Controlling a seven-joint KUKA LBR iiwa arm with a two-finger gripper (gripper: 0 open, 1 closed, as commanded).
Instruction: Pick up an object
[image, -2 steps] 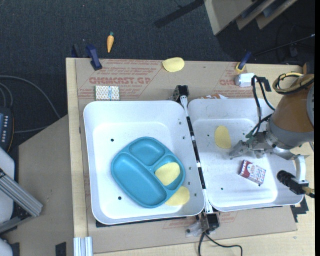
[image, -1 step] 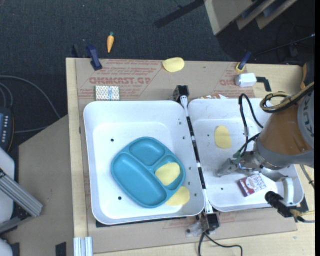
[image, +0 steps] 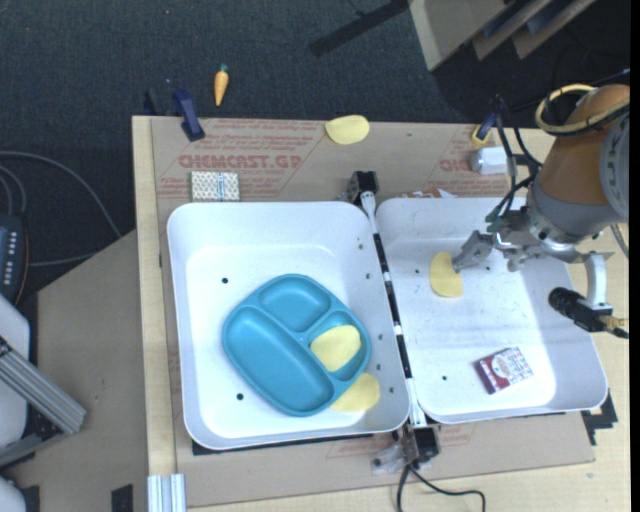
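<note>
A flat, pale yellow, roughly oval soft piece (image: 446, 276) lies on the floor of the right-hand shallow white bin (image: 560, 400), in its upper left part, not far from the divider between the two bins. The two-finger gripper (image: 492, 250) sits just to the right of it and slightly higher in the view, with one dark finger (image: 470, 254) reaching down to the yellow piece's upper right edge; whether that tip touches it cannot be told. How far the pincer is spread cannot be told either, and nothing is seen clamped in it. Behind the gripper, the grey arm with its orange band (image: 585, 160) enters from the right.

Lower in the same bin, near the right front corner, lies a small dark red and white packet (image: 503, 369), well apart from the yellow piece.

The left-hand shallow white bin (image: 200, 250) holds a blue compartmented plastic tray (image: 280, 350), tilted diagonally. A yellow rounded piece (image: 337, 345) rests in one of the tray's compartments, and another yellow piece (image: 358, 395) lies on the bin floor just beside the tray's lower right edge.

On the brown board behind the bins lies a further yellow oval piece (image: 347, 129).
</note>
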